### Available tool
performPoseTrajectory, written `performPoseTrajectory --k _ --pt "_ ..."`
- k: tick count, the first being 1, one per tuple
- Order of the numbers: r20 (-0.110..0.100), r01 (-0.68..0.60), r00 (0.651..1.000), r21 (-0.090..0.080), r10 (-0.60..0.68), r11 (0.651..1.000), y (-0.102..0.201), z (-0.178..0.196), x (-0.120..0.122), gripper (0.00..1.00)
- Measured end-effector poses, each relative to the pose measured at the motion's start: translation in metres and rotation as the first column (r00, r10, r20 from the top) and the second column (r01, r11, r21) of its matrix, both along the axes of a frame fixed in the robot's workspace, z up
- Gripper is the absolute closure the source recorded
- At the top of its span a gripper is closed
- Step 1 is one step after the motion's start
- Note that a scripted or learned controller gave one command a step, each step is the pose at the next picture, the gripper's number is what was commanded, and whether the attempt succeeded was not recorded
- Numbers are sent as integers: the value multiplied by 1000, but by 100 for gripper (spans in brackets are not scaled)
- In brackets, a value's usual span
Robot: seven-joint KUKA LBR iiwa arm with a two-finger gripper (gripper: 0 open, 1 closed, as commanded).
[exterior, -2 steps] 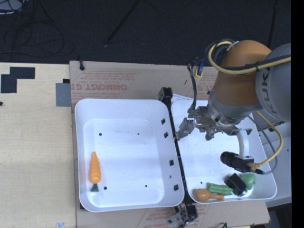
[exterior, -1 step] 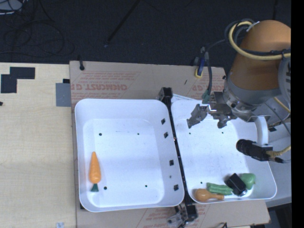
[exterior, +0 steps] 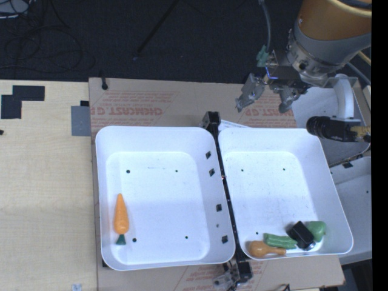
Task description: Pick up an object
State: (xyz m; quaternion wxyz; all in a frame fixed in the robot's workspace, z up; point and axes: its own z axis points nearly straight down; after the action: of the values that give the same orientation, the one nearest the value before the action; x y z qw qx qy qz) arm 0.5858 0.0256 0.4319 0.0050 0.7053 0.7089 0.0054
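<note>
Above the far rim of the right bin (exterior: 321,162), your gripper (exterior: 265,103) hangs in the air with its two fingers spread apart and nothing between them. It sits high and back from the bins, which reads as a waiting or approach pose: from there it can drop into either bin without brushing a wall.

Everything you could pick lies well away from the gripper, toward the near edge of the worktop (exterior: 151,105). Nearest along its own side, in the near corner of the right bin, is a small huddle: a black block (exterior: 301,234) lying across a green vegetable toy (exterior: 315,228), a second green piece (exterior: 279,241) just beside it, and an orange-tan pear-shaped toy (exterior: 264,249) touching the bin's near wall. They are pressed together against the sloping wall, probably because the shallow curve lets loose things slide there. That crowding makes a clean grasp harder; fingers closing on one may nudge its neighbours.

Further off, across the divider and diagonally away from the gripper, a toy carrot (exterior: 121,215) lies alone near the left bin's (exterior: 145,135) outer wall, its green tip pointing to the near edge. It has open floor on one side, so in my judgement it is the easier target, though the reach is longer.

No pick has begun yet; you have a descent and a closing to make.
</note>
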Motion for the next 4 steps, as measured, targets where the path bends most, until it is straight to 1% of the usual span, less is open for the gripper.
performPoseTrajectory --k 1,2,3,4 --pt "-37 5 999 -2 -5 1000 4 -181 -20 0" --pt "-6 4 1000 -2 -4 1000 -6 -78 15 0" --pt "-8 -9 1000 5 9 1000 123 10 11 0" --pt "-21 -2 1000 -3 1 1000 116 14 11 100"
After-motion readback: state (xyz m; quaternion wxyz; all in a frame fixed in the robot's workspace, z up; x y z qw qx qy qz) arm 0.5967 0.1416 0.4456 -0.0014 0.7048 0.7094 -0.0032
